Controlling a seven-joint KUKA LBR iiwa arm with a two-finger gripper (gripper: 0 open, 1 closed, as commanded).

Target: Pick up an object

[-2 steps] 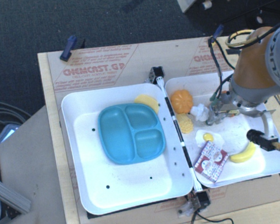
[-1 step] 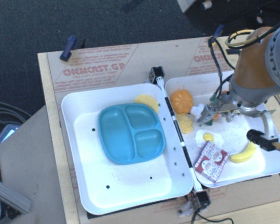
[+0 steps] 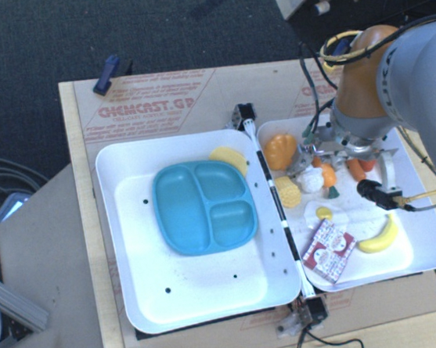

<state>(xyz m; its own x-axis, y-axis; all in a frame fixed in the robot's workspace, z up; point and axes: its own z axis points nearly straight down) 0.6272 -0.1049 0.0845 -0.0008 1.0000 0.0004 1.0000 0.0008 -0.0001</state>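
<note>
The gripper [image 3: 317, 166] hangs over the right bin [image 3: 428, 250] near its far-left corner, above small toy foods (carrot [image 3: 328, 174], corn [image 3: 288, 192]); grip state cannot tell. Both look light, rigid, slippery: pinch across the middle.

Turquoise divided tray [image 3: 204, 207], white bins [image 3: 132, 243], yellow banana [image 3: 379, 238], red-and-white patterned packet [image 3: 329, 251], orange-banded grey arm [image 3: 394, 69]

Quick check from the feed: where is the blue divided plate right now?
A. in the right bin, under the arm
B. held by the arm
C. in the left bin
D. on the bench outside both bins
C: the blue divided plate lies flat in the left bin, apart from the arm's gripper over the right bin.
</note>
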